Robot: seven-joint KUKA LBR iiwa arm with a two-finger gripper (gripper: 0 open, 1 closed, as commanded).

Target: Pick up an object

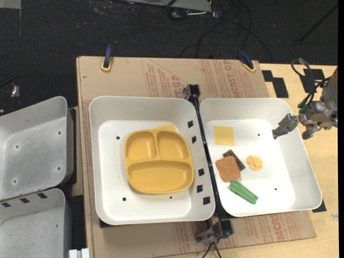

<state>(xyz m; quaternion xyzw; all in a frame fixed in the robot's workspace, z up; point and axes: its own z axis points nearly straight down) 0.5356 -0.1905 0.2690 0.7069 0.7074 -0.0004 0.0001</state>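
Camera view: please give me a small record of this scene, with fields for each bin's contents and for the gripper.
left bin: yellow divided tray
right bin: yellow square slice, brown piece, small orange piece, green piece
gripper: at the right bin's upper right edge, holding nothing
task status: no object picked up yet

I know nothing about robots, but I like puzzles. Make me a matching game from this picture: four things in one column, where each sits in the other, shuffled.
Things:
1. yellow divided tray
2. pale yellow square
3. green stick
4. claw

Places:
A. right bin, nearest the front edge
B. over the right bin's right rim
C. left bin, in the middle
D. right bin, toward the back

Pairs: 1-C, 2-D, 3-A, 4-B
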